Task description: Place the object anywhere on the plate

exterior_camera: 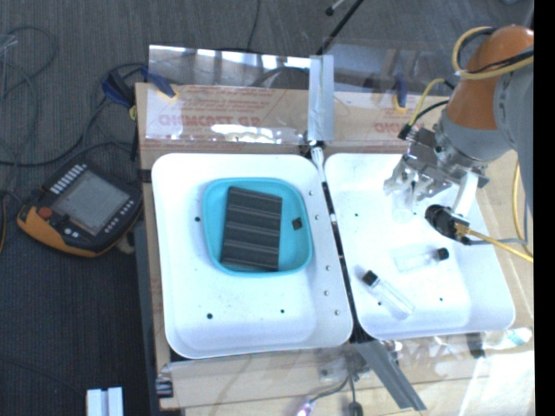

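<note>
A teal plate (212, 199) lies in the left bin (178, 319). A dark grey ribbed block (251, 229) rests flat in the plate's middle. A small black piece (297, 224) sits on the plate's right rim. My gripper (413, 185) hangs over the far part of the right bin (486, 306), well to the right of the plate. It looks open, and I see nothing between its pale fingers (395, 184).
Two clear vials with black caps lie in the right bin: one (388, 292) near the front left, another (420, 256) mid-bin. A black cable plug (440, 220) hangs by the gripper. A raised divider (331, 232) separates the bins. A teach pendant (82, 208) lies on the floor to the left.
</note>
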{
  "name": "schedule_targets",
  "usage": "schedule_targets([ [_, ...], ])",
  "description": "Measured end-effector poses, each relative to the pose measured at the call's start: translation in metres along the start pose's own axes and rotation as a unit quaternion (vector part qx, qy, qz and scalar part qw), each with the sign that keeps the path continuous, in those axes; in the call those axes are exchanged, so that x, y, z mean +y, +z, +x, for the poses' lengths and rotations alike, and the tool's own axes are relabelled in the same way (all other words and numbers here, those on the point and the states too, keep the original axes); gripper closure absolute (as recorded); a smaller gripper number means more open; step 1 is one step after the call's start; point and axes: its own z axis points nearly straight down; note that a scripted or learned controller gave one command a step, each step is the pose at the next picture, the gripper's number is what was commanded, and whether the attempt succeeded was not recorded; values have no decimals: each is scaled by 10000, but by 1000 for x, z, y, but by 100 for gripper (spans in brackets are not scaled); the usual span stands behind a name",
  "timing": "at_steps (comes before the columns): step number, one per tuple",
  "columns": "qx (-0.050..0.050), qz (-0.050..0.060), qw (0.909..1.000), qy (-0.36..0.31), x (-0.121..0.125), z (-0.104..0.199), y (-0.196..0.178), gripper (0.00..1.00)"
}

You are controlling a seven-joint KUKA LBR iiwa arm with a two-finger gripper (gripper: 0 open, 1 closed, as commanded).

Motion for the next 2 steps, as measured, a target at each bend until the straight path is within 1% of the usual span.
schedule_targets([
  [1,1,-2,10000,1,0,0,0,0],
  [2,15,9,9997,248,-57,-53,-20,0],
])
